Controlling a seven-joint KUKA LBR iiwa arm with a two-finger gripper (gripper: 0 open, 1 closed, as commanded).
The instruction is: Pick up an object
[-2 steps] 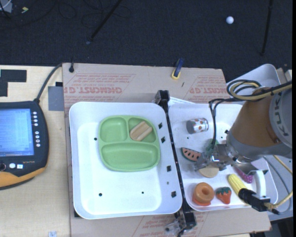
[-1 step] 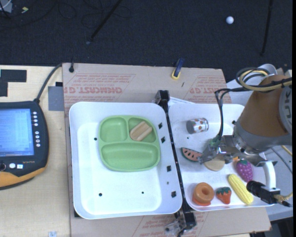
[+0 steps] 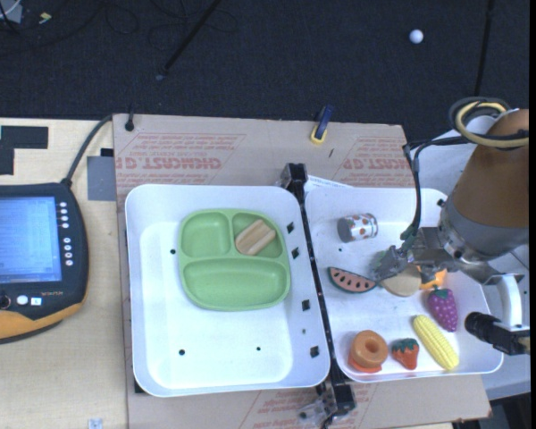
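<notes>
While the end effector (image 3: pixel 395 262) hovers low by the watermelon slice (image 3: pixel 352 281), grip state unreadable, that slice looks light, rigid, slick: pinch across its flat faces.

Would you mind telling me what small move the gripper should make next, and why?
Probably a short, straight descent. The gripper hovers low in the right bin, between the watermelon slice and a tan piece, with nothing seen held. I cannot tell which it is aimed at.
</notes>
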